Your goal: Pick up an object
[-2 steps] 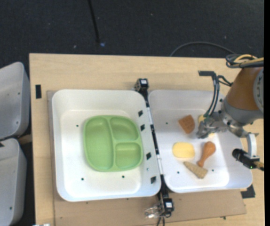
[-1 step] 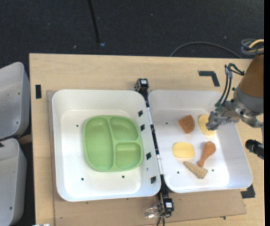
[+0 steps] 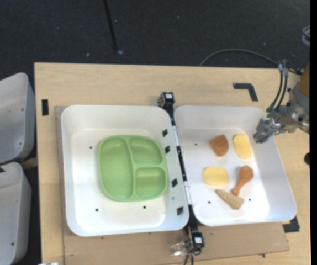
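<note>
The table is a pale wood board carrying two shallow white bins side by side, their inner edges touching along a hinged seam. The left bin holds a green tray with three compartments, lying flat near its middle. The right bin holds five small food pieces grouped toward its centre and near side. A brown chunk sits just beside a yellow oblong, the two close but apart. Nearer the camera lies a yellow lump, with a drumstick to its right, tilted with its bone end pointing down and left. A cone lies just below these, near the drumstick's bone tip. The end effector hangs over the right bin's far right edge, near the yellow oblong but apart from it; whether it is wide or narrow I cannot tell, and nothing is seen in it.
</note>
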Action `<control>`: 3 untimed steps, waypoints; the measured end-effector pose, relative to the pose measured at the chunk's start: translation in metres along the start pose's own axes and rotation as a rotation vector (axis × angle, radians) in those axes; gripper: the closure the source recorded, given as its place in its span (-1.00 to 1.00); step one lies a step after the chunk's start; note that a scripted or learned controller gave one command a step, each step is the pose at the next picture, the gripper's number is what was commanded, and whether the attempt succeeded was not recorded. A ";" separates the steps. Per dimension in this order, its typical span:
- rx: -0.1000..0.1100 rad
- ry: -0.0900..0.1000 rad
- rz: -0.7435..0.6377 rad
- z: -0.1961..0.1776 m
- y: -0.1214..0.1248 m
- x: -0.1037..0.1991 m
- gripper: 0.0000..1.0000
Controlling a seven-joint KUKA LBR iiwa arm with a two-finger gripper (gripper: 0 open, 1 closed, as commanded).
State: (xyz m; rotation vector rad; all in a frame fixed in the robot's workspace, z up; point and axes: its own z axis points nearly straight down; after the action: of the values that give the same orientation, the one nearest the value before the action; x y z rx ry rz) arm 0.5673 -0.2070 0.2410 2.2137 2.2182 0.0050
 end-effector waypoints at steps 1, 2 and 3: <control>0.004 0.002 -0.001 -0.008 0.001 -0.001 1.00; 0.006 0.004 -0.004 -0.015 -0.009 0.043 1.00; 0.007 0.004 -0.005 -0.013 -0.022 0.101 1.00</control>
State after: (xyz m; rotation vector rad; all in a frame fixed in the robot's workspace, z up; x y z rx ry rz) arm 0.5448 -0.1056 0.2537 2.2142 2.2294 0.0017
